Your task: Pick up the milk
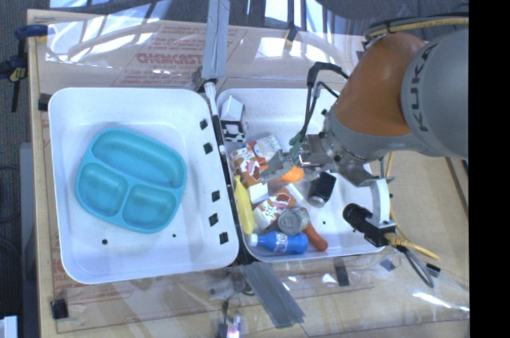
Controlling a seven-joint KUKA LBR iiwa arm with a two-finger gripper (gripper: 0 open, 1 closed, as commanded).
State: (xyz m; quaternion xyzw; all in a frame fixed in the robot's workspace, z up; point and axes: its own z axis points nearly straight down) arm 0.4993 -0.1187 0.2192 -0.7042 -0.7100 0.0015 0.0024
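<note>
Camera view: I see the milk (232,123), a small carton, in the right bin's (351,245) far-left corner, upright; its facing I can't tell. Gripper (296,163) hangs over the bin's middle clutter, well apart from it; claw state unreadable.

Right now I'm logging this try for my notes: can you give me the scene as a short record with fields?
arm: grey with orange band, reaching in from the view's right over the right bin
pincer: low among the clutter in the right bin
left bin: white, holds a blue divided tray
right bin: white, crowded with small items
milk: black-and-white carton, at the bin's far left corner, apart from the pincer
other items: blue bottle, yellow banana-like piece, black cylinder
</note>
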